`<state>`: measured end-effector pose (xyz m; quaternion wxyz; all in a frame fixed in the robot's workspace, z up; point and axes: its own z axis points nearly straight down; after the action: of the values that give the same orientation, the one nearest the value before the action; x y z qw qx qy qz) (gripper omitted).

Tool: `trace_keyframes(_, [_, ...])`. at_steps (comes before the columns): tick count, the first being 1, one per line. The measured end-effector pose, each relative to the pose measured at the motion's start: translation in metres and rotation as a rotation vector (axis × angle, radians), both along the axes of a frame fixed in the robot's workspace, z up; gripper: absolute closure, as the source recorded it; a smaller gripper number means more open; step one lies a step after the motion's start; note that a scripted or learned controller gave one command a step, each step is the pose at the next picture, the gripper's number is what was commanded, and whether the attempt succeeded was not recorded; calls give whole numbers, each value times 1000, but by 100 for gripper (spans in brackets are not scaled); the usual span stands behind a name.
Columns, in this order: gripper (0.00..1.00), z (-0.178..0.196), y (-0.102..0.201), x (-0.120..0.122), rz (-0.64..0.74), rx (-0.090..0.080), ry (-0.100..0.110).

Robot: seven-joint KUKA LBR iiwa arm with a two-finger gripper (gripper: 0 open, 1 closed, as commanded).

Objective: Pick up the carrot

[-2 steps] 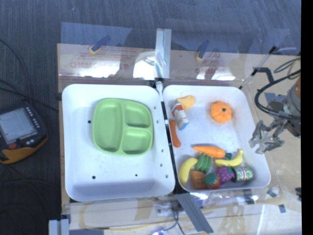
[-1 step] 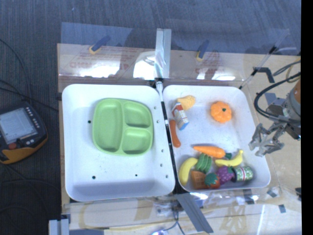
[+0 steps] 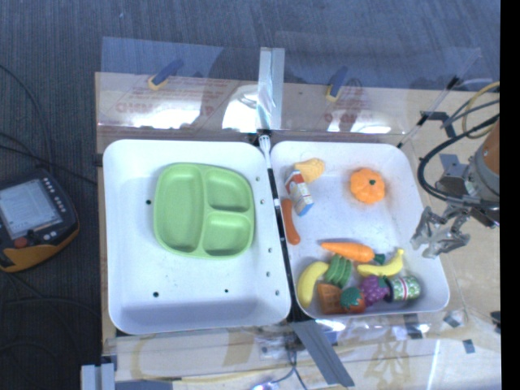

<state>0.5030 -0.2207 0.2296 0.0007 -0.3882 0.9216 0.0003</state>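
Carrot (image 3: pixel 347 250) lies flat in the right bin (image 3: pixel 404 162), just above the toy pile along the near edge, bare floor above it up to the orange pumpkin (image 3: pixel 367 186). The gripper (image 3: pixel 439 232) hangs beyond the bin's right rim, fingers spread, holding nothing.

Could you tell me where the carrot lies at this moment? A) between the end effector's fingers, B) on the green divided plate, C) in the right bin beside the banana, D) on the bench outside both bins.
C: the carrot lies in the right bin, just left of the banana.
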Motion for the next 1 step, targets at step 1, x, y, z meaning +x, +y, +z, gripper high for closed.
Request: trace_keyframes(1, [100, 66, -2, -11, 132, -1, -5])
